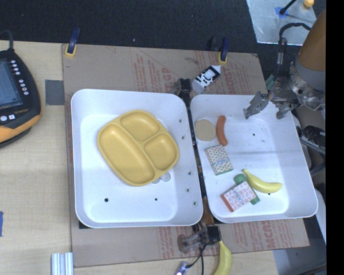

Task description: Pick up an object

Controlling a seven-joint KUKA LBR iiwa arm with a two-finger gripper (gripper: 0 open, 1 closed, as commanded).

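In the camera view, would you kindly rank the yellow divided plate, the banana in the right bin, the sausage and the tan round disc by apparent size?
1. yellow divided plate, by far the largest
2. banana
3. sausage and tan round disc: too alike to rank.

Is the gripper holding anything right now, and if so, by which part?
Nothing is held. The gripper hangs open over the right bin's upper edge, its fingers bare.

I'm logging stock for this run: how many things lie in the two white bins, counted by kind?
Divided yellow plate: 1
Banana: 1
Sausage: 1
Round tan cookie: 1
Patterned packet: 1
Red and white box: 1
Small green block: 1
Total: 7
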